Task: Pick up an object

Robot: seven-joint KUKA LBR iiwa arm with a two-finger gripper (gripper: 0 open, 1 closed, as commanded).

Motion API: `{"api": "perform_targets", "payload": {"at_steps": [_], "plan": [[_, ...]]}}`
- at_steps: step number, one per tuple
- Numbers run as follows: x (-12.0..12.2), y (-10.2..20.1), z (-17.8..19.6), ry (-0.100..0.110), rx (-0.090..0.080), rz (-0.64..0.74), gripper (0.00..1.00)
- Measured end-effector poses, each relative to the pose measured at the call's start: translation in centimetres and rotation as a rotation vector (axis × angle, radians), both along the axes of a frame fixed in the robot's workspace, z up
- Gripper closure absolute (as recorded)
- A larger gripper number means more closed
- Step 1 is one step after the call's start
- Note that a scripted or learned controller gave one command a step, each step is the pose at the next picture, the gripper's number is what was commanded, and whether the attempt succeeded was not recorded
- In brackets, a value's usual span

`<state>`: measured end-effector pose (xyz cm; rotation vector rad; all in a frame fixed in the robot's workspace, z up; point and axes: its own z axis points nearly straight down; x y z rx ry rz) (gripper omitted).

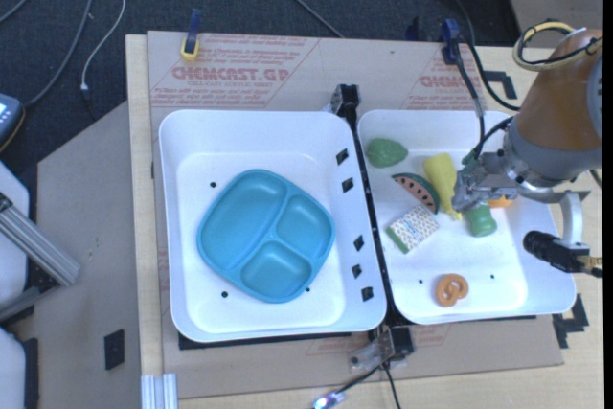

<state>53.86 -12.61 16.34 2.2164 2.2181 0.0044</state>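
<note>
Left bin [177,206]: a shallow white plastic bin holding a light-blue plastic plate [266,235] with three compartments, lying flat near its middle; nothing rests on the plate.
Divider: the two bins sit touching side by side, with small black clips along the shared edge.
Right bin [508,297]: a second shallow white plastic bin; all the candidate objects lie in it.
Green leaf-shaped toy [386,151]: near the far-left corner of the right bin, well apart from the gripper.
Watermelon-slice toy [418,189]: red with a green rind, just below the leaf and beside the yellow piece.
Speckled white square sponge-like block [413,229]: lying nearer the front, left of the gripper.
Yellow rounded toy [441,177]: upright-looking, just left of the gripper.
Brown pretzel-shaped toy [450,288]: at the front of the right bin, apart from everything else.
Gripper [471,196]: low inside the right bin, right beside the yellow toy and over a small green toy [481,222], with a bit of orange [500,200] showing next to it.
Fingers: I cannot tell whether they are spread or closed, as the wrist hides them.
Progress: the arm looks to be at the reaching or grasping step; no object is seen lifted clear of the bin floor, so a secure grip and the lift are judged still to come.
</note>
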Motion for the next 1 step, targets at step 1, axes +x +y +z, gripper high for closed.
{"api": "perform_targets", "payload": {"at_steps": [1], "plan": [[0.85,-0.04,4.62,0.0,0.001,0.001,1.0]]}}
